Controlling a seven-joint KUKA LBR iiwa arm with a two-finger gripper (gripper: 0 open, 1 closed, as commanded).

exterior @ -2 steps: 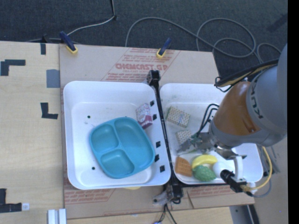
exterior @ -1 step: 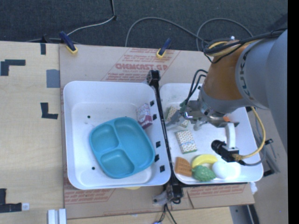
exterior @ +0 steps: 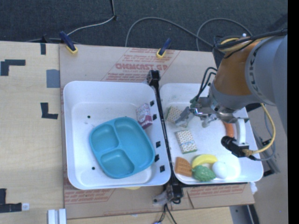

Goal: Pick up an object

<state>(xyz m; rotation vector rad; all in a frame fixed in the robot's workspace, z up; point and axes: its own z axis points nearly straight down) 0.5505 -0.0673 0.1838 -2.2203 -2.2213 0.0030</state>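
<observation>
Just below hand (exterior: pixel 195 117): patterned packet (exterior: pixel 186 141), apart, on right bin (exterior: pixel 254 171) floor.

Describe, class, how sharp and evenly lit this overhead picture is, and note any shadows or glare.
Camera view: light is even and soft; the white bins look bright but not blown out. The blue tray casts a faint shadow on the bin floor. The gripper and arm look slightly soft; the small items near the front are a little blurry. No strong glare.
</observation>
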